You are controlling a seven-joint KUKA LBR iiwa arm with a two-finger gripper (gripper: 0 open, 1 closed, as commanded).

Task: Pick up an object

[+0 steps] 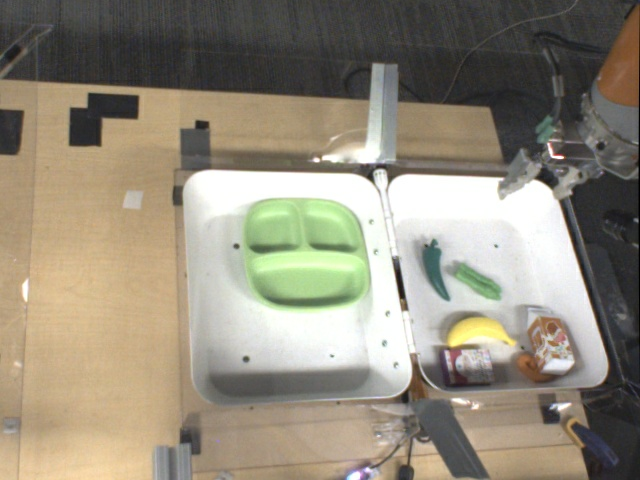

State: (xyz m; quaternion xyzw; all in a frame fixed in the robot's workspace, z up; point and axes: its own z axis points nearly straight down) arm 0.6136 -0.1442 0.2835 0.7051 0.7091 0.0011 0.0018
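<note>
The right bin (500,223) holds a dark green pepper (435,268), a light green pod (477,280), a yellow banana (478,332), a maroon can (467,366) lying on its side, and an orange-brown carton (548,346). A green divided plate (305,251) lies in the left bin (215,298). My gripper (538,176) hangs over the far right corner of the right bin, well apart from all the objects. Its fingers are spread open with nothing between them.
A metal post (384,108) stands behind the divider between the bins. Cables (520,28) run across the dark floor at the back right. The pepper and pod lie mid-bin; the banana, can and carton crowd the near edge.
</note>
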